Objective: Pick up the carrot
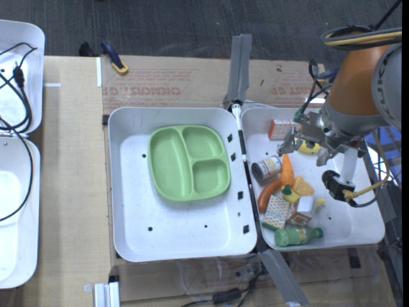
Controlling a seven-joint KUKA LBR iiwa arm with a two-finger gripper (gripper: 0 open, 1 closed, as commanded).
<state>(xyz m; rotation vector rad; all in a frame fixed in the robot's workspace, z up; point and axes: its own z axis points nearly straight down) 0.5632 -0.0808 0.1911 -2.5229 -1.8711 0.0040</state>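
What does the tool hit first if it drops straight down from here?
Likely the yellow item in the right bin, just under the tool; the carrot lies further left. Depth is unclear.

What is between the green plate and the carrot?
In the camera view, bare white bin floor, then the two bins' touching walls, then a small can lying right beside the carrot. The green plate sits alone.
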